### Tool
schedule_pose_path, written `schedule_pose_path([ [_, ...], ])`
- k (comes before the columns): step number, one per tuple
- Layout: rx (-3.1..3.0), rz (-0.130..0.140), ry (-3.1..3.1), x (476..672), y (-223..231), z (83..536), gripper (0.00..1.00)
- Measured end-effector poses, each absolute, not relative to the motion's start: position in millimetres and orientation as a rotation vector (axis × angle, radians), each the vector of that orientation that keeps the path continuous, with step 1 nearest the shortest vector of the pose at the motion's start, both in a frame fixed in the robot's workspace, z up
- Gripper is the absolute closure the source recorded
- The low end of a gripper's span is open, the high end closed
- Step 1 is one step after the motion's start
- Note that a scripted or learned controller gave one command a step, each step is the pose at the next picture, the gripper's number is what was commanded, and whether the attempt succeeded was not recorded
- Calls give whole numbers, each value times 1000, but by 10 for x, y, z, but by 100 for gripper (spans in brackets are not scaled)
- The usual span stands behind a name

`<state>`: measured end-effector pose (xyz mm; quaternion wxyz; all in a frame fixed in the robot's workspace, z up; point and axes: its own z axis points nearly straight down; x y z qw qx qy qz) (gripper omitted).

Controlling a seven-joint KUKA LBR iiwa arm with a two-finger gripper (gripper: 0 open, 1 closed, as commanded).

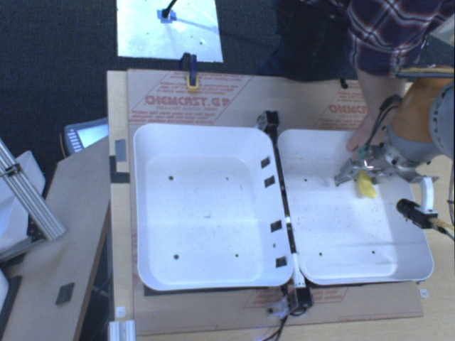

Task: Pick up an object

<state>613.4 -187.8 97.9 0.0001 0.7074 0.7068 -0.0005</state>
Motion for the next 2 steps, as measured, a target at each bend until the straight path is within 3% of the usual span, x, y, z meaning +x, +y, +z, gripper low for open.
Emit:
schedule_pose_path([
  [1, 2206, 7, 2229, 6721, -1326, 853, 0],
  [2, 2209, 6, 2226, 6706, -1366, 968, 100],
])
